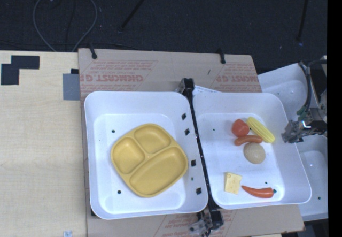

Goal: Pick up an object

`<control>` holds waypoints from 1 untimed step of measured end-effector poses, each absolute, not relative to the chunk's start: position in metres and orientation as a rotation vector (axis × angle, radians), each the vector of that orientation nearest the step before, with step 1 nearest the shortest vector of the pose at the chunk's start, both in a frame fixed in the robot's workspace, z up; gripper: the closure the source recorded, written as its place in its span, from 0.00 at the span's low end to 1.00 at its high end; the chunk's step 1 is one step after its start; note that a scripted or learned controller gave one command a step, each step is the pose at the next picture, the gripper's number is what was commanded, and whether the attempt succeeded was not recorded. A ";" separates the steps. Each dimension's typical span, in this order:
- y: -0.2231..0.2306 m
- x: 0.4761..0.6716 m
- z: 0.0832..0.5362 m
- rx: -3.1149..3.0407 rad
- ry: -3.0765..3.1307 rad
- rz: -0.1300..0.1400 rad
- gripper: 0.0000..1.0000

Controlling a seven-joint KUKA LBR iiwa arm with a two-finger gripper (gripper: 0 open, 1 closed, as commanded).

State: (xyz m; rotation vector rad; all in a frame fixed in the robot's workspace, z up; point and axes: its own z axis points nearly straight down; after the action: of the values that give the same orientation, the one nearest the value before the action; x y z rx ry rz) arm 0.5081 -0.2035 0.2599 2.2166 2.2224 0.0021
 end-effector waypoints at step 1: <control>-0.142 0.522 0.253 2.217 2.231 0.001 1.00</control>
State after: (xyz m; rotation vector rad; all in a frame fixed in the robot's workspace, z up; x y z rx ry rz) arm 0.5224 -0.1420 0.2532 2.2171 2.2312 0.0011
